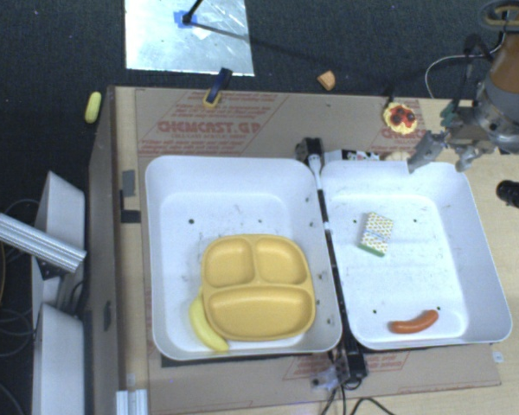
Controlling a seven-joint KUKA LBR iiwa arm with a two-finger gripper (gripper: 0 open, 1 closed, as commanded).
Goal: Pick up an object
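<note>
We judge the task as barely begun: nothing is lifted, and every candidate object lies where it can rest on its own. Our gripper (pixel 439 152) hangs over the far right corner of the right bin (pixel 480 258), just above its rim, with its two fingers spread apart and nothing between them.

In that right bin we see a small green, white and yellow block (pixel 375 233) lying near the middle, toward the left wall, and a toy sausage (pixel 413 322) lying near the bin's near edge. Both are well apart from the gripper and from each other.

In the left bin (pixel 169 232) a yellow divided plate (pixel 258 286) sits toward the near right corner, with a banana (pixel 205 325) tucked against its near left side, touching it.

Outside the bins, a small round pizza-like toy (pixel 400 117) lies on the tabletop (pixel 156 128) near its far right corner, close to the gripper.

What remains, as we judge it, is everything: choosing an object, coming down over it, closing on it and lifting it. The block seems the nearest target inside the bin.
</note>
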